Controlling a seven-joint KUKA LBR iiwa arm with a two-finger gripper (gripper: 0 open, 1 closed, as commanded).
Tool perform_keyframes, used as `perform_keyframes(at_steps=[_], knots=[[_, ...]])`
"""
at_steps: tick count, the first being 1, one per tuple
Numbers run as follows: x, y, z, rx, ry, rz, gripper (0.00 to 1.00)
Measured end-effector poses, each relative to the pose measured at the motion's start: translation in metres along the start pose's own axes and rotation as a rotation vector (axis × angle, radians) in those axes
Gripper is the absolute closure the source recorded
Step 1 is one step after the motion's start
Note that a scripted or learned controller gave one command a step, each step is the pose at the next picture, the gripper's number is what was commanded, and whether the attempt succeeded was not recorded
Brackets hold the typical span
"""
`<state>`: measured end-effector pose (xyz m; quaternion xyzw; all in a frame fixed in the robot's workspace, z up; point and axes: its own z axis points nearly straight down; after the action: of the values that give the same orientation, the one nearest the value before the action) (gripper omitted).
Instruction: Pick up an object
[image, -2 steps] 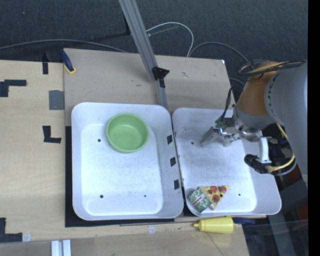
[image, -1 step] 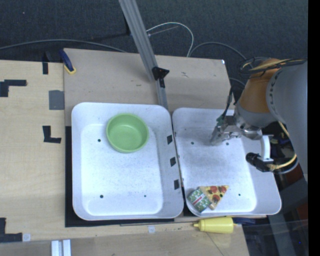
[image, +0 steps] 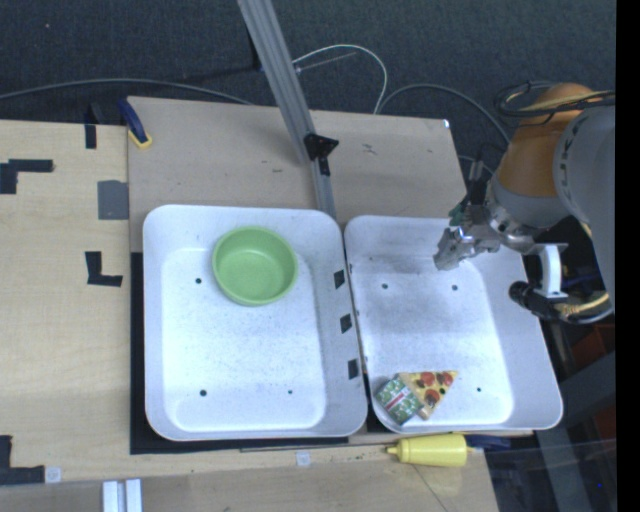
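The end effector (image: 450, 250) hangs over the right bin's (image: 520, 350) far edge — whether released or clenched, I cannot tell. A colourful packet (image: 412, 391) lies at that bin's near-left corner, a green bowl (image: 255, 265) in the left bin (image: 180, 380), a yellow bottle (image: 432, 450) on the worktop (image: 60, 330).

Grey pole (image: 290, 95) slants over far bench edge. Cables (image: 345, 55) loop beyond. Black tape marks (image: 100, 268) on wood at left.

grey arm (image: 600, 160) — orange band, small metal pincer (image: 450, 248).
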<state>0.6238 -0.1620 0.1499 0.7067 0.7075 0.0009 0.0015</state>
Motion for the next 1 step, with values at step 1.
perform_keyframes(at_steps=[1], knots=[[0.0003, 0.0023, -0.0591, 0.004, 0.000, 0.000, 1.00]])
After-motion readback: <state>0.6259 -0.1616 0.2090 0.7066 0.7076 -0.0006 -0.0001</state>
